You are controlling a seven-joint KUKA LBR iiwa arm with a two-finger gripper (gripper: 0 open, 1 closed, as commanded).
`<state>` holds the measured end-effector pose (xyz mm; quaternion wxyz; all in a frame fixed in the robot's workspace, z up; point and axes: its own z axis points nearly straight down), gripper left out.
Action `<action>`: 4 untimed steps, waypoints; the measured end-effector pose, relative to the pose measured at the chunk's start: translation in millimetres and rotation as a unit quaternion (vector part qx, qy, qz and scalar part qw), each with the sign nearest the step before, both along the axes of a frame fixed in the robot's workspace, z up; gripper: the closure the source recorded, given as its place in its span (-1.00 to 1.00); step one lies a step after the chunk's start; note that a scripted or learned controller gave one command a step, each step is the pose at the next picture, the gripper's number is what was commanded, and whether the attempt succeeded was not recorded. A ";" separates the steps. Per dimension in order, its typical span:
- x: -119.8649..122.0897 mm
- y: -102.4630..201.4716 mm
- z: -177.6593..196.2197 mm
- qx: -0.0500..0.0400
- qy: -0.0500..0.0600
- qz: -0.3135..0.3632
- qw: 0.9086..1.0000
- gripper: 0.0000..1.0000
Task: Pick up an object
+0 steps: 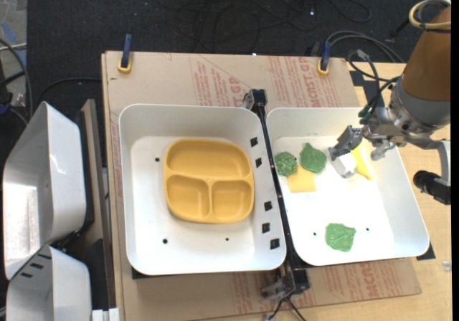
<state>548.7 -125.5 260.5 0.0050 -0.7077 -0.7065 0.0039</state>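
Camera view, from my remote seat, starts nearest with the front lip of the cardboard-covered surface and the black clamp hardware where the two white bins meet. On the left, the left bin carries a yellow divided plate, lying flat near its middle with its three compartments facing up. In the right bin, the closest item to me is a green leafy piece, lying by itself toward the near side, well apart from the rest. Farther back sits a cluster near the divider: a yellow-orange wedge just beside a round green piece, with another green leafy piece to their right. Right of that cluster I see the gripper, reaching in low over the right bin from the right edge, with a pale block and a bright yellow piece right at its tip. I cannot tell from this angle whether its fingers are apart or closed, nor whether either piece is actually held. Behind it rises the grey arm with its orange band. At the far edge, two blue-and-yellow clamps pin the cardboard, and cables trail across the dark floor.
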 end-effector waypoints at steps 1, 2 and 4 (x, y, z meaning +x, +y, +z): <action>2.1 0.4 6.3 -0.001 -0.006 0.001 1.000 -1.00; 5.4 -6.2 -40.2 -0.001 -0.004 0.000 1.000 -1.00; 3.1 0.1 -160.2 0.000 -0.004 0.000 1.000 -1.00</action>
